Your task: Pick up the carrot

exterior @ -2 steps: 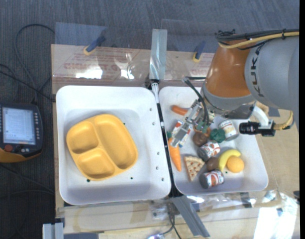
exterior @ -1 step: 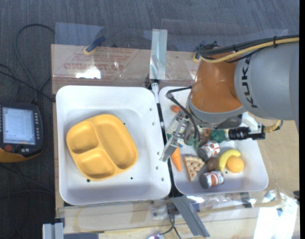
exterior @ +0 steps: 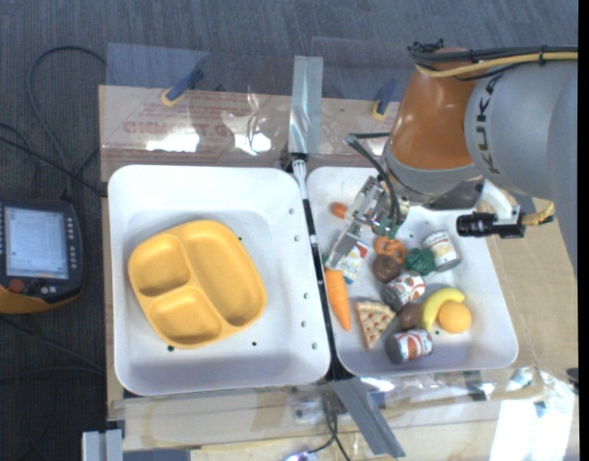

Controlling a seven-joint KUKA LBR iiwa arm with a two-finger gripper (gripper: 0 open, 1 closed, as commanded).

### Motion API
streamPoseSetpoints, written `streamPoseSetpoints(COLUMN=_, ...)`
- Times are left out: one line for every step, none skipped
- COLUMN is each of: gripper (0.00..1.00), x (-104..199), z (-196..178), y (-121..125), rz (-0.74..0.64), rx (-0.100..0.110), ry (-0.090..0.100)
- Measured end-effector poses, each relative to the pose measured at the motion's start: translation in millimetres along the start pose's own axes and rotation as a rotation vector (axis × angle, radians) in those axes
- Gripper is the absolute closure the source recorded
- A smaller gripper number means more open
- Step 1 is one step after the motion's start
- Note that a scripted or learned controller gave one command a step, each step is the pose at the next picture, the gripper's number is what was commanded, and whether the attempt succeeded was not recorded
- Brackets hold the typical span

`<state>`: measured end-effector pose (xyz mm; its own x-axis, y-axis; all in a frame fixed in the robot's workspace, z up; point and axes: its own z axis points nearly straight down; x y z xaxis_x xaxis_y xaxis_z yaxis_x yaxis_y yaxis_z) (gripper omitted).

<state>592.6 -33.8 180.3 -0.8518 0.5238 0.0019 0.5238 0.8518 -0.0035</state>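
Carrot (exterior: 337, 299) lying in the right bin (exterior: 486, 349), close to its left wall. Gripper (exterior: 355, 245) just above it, fingers apart, holding nothing.

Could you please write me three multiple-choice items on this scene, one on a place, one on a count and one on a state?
1. Where does the carrot lie?
A. In the right bin, along its left wall
B. On the yellow tray
C. On the floor by the pendant

2. How many compartments does the yellow tray have?
A. One
B. Three
C. Six

3. How does the carrot stand with respect to the gripper?
A. Lifted clear of the bin
B. Lying in the bin, below the gripper
C. Set down on the tray

Answers:
1. A, since the carrot rests against the left wall of the right bin.
2. B, since the tray in the left bin shows three hollows.
3. B, since the carrot lies flat in the bin, lower in the picture than the gripper.
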Motion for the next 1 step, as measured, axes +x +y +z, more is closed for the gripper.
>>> streamPoseSetpoints(gripper=0.00, x=-26.0, z=-0.3, y=-42.8, rz=0.139, rx=0.000, ry=0.000)
